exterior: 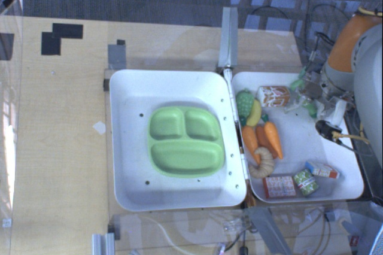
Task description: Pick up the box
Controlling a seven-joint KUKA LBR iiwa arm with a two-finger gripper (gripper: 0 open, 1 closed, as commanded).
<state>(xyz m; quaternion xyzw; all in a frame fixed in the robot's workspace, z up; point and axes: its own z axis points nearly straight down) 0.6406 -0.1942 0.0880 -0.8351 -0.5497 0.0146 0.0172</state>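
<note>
The gripper (308, 92) sat up at the far right corner of the right bin (350, 185), tucked under the grey arm (368, 68) with its orange band; whether it was apart or together I could not tell from this angle. Just left of it, nearly touching, lay the box (274, 96), a small brown-and-white carton resting flat against the bin's back wall. Nothing showed it clamped in the tool. Left of the box sat a green bumpy vegetable (243, 102) and a yellow banana (255, 112) against the dividing wall. Below them two carrots (268, 139) lay side by side, with a pale shrimp-like curl (261, 164) under them. Along the near edge there was a red-and-white packet (279, 186), a green carton (306, 182) beside it, and a small tube-like item (323, 170) further right. Over in the left bin (128, 128) a green divided plate (185, 140) lay flat in the middle, well apart from the action
</note>
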